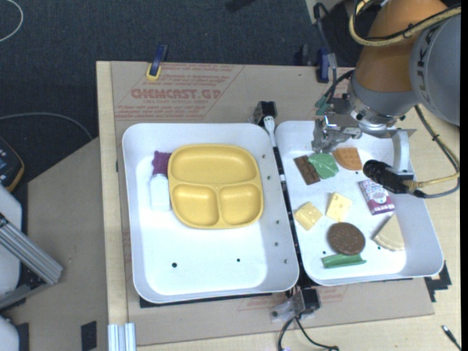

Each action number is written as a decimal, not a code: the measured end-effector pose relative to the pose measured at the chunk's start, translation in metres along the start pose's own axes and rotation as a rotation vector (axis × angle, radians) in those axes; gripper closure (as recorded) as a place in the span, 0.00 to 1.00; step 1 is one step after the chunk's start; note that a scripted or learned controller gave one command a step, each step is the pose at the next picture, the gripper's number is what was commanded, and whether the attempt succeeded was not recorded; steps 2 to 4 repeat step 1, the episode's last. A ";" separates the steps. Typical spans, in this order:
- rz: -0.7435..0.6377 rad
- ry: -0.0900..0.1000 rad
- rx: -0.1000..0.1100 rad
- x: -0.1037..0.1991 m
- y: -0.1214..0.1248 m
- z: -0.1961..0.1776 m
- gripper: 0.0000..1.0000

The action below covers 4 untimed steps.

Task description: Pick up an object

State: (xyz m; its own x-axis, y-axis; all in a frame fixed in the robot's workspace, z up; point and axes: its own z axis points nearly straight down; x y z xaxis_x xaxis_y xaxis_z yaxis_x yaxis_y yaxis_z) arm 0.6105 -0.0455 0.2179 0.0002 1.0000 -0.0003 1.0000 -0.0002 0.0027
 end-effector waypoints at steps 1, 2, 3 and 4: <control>-0.002 0.000 -0.002 0.007 -0.003 -0.018 1.00; -0.002 0.000 -0.002 0.007 -0.003 -0.018 1.00; -0.002 0.000 -0.002 0.007 -0.003 -0.018 1.00; -0.002 0.000 -0.002 0.007 -0.003 -0.018 1.00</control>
